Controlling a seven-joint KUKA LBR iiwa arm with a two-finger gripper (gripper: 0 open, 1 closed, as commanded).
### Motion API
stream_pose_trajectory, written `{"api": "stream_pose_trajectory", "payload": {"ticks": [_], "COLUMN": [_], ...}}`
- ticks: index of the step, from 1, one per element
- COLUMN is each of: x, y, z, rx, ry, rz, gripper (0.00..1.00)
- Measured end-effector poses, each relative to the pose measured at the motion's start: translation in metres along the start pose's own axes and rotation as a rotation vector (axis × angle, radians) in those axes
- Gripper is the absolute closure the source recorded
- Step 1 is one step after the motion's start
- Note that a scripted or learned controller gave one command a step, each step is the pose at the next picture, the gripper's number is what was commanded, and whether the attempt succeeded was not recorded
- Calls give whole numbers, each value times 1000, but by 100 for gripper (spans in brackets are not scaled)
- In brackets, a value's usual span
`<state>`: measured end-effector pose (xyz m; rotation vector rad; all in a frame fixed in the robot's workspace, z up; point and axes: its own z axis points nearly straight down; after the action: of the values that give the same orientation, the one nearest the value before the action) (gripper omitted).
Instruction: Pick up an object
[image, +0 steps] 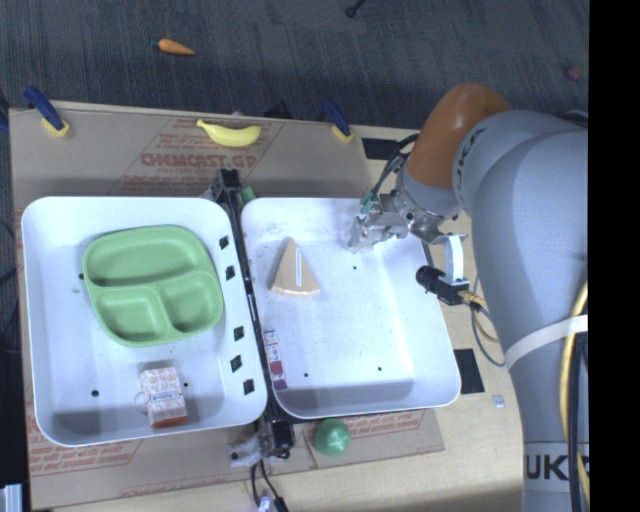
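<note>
My claw (368, 232) hangs over the right bin's (400, 345) far edge, near the wedge (295, 270); grip state unreadable.

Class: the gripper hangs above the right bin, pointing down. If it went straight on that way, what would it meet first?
Probably bare floor of the right bin: the gripper sits over its upper part, and the wedge-shaped piece lies off to its left. Depth is hard to judge from this slant.
</note>
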<state>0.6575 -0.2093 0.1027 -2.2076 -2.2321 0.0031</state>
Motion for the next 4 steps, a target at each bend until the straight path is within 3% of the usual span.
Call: {"api": "stream_pose_trajectory", "payload": {"ticks": [1,2,3,4], "x": [0,27,-2,-1], "y": [0,-29,-66,-89], "z": [0,-19,-95,-130], "rx": [0,0,-4,-4], "ry": [0,-1,-2,-1], "rz": [0,4,8,8], "gripper": [0,0,0,0]}}
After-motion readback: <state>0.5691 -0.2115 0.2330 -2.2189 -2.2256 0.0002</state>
